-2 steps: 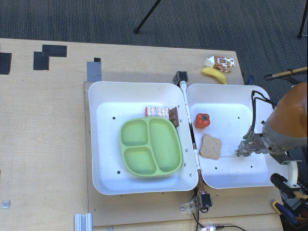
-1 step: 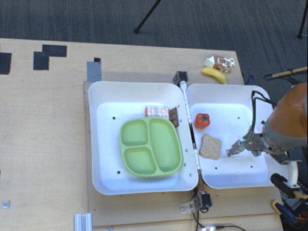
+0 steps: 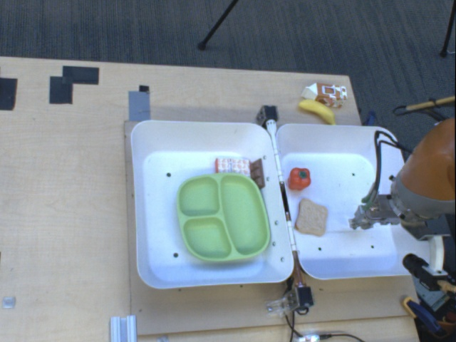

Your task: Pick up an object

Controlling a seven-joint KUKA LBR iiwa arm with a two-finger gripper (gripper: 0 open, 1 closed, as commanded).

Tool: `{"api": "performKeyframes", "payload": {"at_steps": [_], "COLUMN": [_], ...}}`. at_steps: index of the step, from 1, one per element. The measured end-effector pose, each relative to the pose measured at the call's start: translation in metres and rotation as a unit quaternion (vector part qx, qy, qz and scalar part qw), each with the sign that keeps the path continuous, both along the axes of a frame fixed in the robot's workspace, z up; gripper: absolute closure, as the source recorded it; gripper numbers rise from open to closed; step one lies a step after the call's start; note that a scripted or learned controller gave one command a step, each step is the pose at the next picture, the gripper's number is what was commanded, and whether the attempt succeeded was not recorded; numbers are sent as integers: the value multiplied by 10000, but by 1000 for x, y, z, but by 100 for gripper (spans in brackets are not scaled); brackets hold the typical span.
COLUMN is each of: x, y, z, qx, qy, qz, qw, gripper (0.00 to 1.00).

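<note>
Bread slice (image 3: 311,217) looks light and soft, best pinched gently across its edges, while gripper (image 3: 362,219) state is seemingly unreadable

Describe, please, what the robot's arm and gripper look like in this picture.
The arm comes in from the right as a rounded grey body with a broad orange band on top. Thin black cables loop along its near side down toward the wrist. The gripper is a small grey metal piece at the arm's end, seen above the right-hand white bin. I see no markings on it.
</note>
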State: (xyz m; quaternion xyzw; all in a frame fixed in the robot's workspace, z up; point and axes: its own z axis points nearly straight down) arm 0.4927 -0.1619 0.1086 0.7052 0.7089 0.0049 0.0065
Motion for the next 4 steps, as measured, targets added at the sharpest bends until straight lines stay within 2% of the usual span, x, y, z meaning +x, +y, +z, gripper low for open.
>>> {"api": "performKeyframes", "payload": {"at_steps": [1, 2, 3, 4], "x": [0, 2, 2, 3], "y": [0, 1, 1, 1], "z": [0, 11, 10, 21], "qx": [1, 1, 1, 2], "qy": [2, -16, -15, -33], "qz": [2, 10, 11, 18], "qw": [10000, 10000, 10000, 10000], "gripper": [0, 100, 0, 100]}}
